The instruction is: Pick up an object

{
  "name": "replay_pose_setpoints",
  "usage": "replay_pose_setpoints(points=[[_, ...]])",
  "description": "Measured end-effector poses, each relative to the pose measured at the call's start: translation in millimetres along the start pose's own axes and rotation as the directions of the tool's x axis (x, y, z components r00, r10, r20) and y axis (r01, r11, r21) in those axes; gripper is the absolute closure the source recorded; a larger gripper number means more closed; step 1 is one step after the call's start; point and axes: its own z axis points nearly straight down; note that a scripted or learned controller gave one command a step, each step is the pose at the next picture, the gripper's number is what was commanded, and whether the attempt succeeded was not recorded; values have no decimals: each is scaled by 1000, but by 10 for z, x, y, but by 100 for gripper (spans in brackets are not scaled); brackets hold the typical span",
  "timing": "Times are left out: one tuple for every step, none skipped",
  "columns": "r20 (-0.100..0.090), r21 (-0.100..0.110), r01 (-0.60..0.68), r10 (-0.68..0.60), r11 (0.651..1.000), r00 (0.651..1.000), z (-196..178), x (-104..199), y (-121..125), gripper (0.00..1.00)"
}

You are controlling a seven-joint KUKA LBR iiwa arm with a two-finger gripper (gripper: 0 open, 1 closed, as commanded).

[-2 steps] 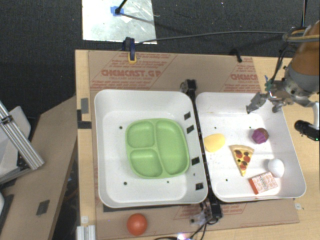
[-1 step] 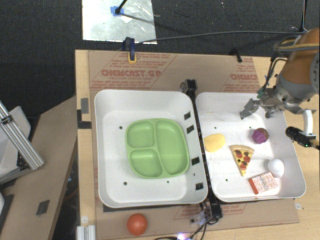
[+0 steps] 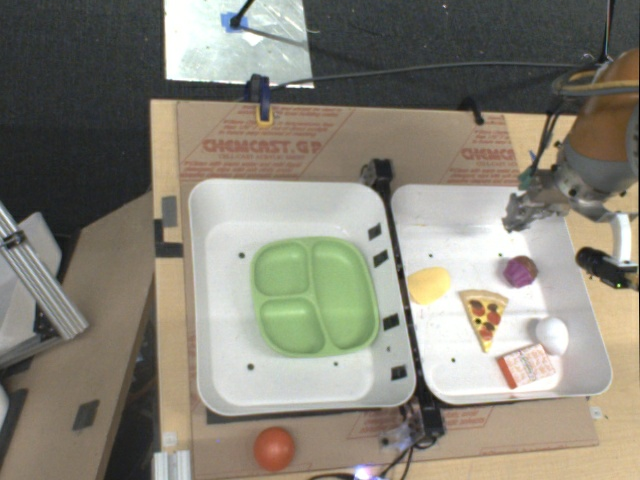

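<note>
The right bin (image 3: 450,218) holds a yellow lump (image 3: 429,284), a pizza slice toy (image 3: 485,316), a purple ball (image 3: 519,270), a white egg (image 3: 551,335) and a red-and-white packet (image 3: 527,366). My gripper (image 3: 521,211) hangs over the bin's far right part, above and just beyond the purple ball, touching none of the objects. Nothing shows between its fingers.
The left bin (image 3: 215,228) bears a green divided plate (image 3: 314,296). An orange ball (image 3: 274,448) lies on the bench in front of the left bin. Black clips (image 3: 378,173) join the bins along the middle. A blue clamp (image 3: 260,96) sits at the board's far edge.
</note>
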Motion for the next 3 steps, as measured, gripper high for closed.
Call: replay_pose_setpoints(points=[[1,-2,1,-1,1000,1000,-581,-87,70,100],[0,3,1,-1,1000,1000,-503,-84,80,100],[-3,5,4,-4,1000,1000,-579,515,-67,100]])
